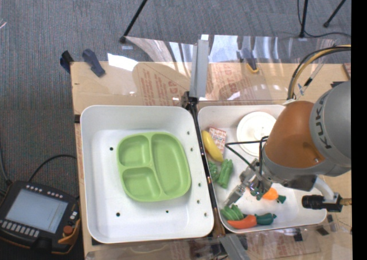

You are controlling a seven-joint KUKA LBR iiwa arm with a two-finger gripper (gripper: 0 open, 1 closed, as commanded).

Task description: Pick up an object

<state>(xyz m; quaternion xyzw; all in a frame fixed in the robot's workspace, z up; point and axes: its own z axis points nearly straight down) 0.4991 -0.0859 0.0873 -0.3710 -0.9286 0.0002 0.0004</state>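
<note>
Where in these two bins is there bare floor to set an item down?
Left bin: a bare white band all round the green tray, widest below it. Right bin: crowded; banana, green vegetables, peppers, white plate and the gripper leave small gaps.

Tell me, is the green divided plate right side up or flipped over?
Right side up: the green plate shows its three hollow compartments facing up in the left bin.

Glossy green plastic tray [153, 166], smooth white plastic bins [92, 138], shiny orange arm band [292, 138].
</note>
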